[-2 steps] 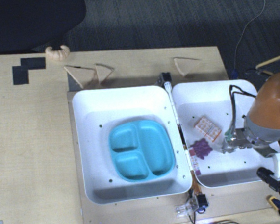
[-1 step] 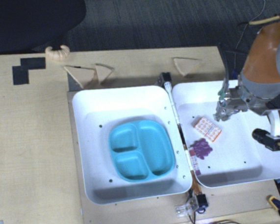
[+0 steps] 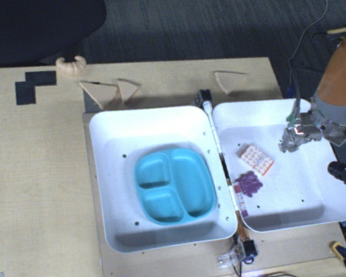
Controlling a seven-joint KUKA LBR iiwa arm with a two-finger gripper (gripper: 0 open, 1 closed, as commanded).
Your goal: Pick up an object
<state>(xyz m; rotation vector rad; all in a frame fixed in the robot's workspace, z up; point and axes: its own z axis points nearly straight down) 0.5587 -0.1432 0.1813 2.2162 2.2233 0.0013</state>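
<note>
Here the grey arm (image 3: 339, 97) with its orange band is reaching in from the right side and is hanging over the right white bin (image 3: 314, 212). The gripper (image 3: 290, 143) is hovering above the right part of this bin, near the far wall. About its jaws I cannot tell: they are small and blurred from this angle, and nothing is showing between them.

Two things are lying on the floor of the right bin, in its left half. One is a small flat packet (image 3: 255, 159) with a pattern of orange dots, lying tilted. The other is a purple object (image 3: 248, 183) with an uneven shape, lying just beside the packet, on the near side of it, close to the wall between the two bins. Both are staying apart from the gripper, to its left.

In the left white bin (image 3: 112, 171) a blue tray (image 3: 174, 184) with three compartments is lying flat in the middle.
</note>
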